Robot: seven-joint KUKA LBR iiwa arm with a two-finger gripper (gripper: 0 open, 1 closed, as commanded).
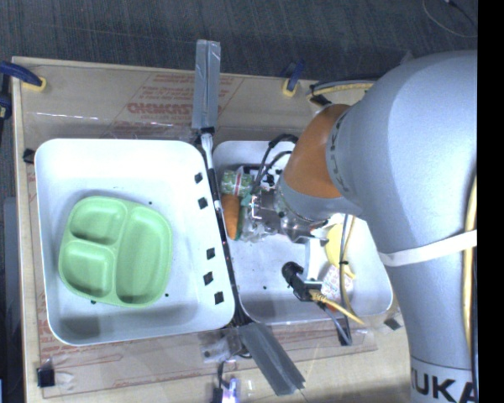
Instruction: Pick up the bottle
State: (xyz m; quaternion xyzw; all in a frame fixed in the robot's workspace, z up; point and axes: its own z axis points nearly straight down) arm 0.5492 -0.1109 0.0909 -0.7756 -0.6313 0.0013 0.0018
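Right now the gripper [260,212] is down in the right bin [269,300] by the divider, beside an orange carrot-like piece [232,214] and what may be the bottle [235,180], greenish and half covered. For a good pick, centre on the bottle, not the carrot. Can't tell the gripper's state; the wrist [315,162] hides it.
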